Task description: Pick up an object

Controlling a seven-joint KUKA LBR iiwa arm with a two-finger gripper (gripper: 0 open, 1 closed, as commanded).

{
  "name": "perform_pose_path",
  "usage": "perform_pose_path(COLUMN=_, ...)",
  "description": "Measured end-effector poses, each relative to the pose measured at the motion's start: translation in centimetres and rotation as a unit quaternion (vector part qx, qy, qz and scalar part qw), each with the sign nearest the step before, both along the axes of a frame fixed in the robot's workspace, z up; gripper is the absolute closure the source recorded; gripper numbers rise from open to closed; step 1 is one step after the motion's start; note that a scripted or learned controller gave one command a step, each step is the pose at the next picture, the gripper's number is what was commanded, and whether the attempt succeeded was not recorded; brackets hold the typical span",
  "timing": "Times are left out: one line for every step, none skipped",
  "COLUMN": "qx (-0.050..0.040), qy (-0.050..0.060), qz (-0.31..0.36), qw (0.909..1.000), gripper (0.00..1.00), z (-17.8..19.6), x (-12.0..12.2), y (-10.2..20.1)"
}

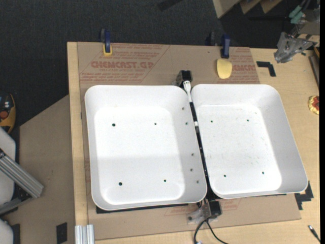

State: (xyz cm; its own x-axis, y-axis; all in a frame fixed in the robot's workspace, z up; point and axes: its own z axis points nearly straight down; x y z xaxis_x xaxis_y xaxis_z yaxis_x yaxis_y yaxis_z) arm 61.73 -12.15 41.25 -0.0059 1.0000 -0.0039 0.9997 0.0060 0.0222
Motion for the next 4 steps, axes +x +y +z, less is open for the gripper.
perform_pose_path(qx=0.0035, qy=0.015, qz=0.001, qw=0.9999, gripper=1.0, z=-8.9, x=1.5, y=8.5)
perform_pose_path(qx=0.002, qy=0.013, qz=-0.004, qw=0.9999, gripper=1.0, z=-9.8, x=0.2, y=8.1)
perform_pose_path(qx=0.0023, qy=0.012, qz=-0.003, qw=0.9999, gripper=1.0, z=-9.0, x=-1.1, y=8.4)
perform_pose_path(qx=0.0024, qy=0.012, qz=-0.004, qw=0.9999, gripper=1.0, z=-8.8, x=-3.6, y=8.4)
